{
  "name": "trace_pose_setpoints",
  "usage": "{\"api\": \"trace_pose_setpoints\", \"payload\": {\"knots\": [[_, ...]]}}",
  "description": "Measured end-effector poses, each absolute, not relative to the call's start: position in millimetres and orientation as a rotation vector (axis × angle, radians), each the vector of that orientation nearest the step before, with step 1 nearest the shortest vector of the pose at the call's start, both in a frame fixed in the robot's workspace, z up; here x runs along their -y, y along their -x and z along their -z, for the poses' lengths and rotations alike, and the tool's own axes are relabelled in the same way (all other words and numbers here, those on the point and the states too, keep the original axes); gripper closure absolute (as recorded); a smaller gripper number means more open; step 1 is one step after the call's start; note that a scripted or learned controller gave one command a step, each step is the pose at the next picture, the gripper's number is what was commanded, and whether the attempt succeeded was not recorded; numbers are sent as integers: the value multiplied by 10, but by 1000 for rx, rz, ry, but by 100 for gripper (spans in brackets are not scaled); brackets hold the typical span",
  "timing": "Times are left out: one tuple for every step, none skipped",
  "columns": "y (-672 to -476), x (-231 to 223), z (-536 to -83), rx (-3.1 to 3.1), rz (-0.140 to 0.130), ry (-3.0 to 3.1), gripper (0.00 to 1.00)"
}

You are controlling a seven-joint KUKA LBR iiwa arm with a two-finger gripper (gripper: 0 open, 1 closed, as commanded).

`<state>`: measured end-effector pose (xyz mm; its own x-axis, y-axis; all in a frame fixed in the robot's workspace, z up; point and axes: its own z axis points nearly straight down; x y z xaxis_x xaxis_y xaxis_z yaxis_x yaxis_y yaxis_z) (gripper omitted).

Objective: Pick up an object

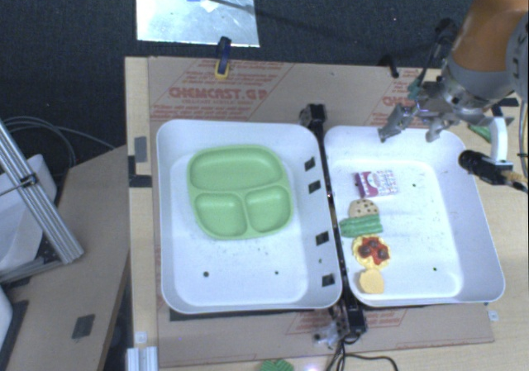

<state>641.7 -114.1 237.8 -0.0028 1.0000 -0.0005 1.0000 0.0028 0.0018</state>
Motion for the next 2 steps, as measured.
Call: {"api": "trace_pose_setpoints", "payload": {"knots": [[-5941, 1140, -768, -2225, 6, -2225, 0], [-6706, 1273, -867, -2222, -9, -2208, 0]]}}
